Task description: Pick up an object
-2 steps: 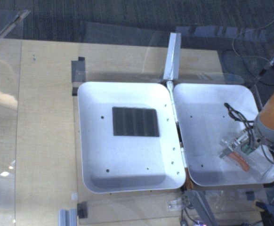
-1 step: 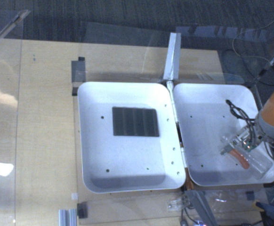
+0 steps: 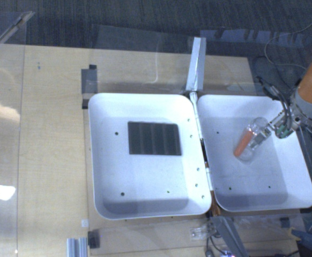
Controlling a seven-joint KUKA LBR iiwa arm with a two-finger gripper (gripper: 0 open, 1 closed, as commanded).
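Camera view, near side of the right bin point(image 3: 263, 199) first: anything there?

Bare white floor. Further in, towards the right wall, a clear plastic vial point(image 3: 251, 138) with an orange piece inside, lying tilted.

And at its upper end?

Touching or just beside the gripper point(image 3: 282, 126), a little deeper towards that same wall. Cannot tell whether closed on the vial or merely beside it.

Risk from here?

Probably slipping: smooth, round, glossy, likely to roll or squirt out if pinched at the very end. Possibly nudged against the right wall instead of lifted.

robot lab — wooden bench point(image 3: 49, 159), two white bins point(image 3: 145, 210), loose cables point(image 3: 284, 63), carpet.
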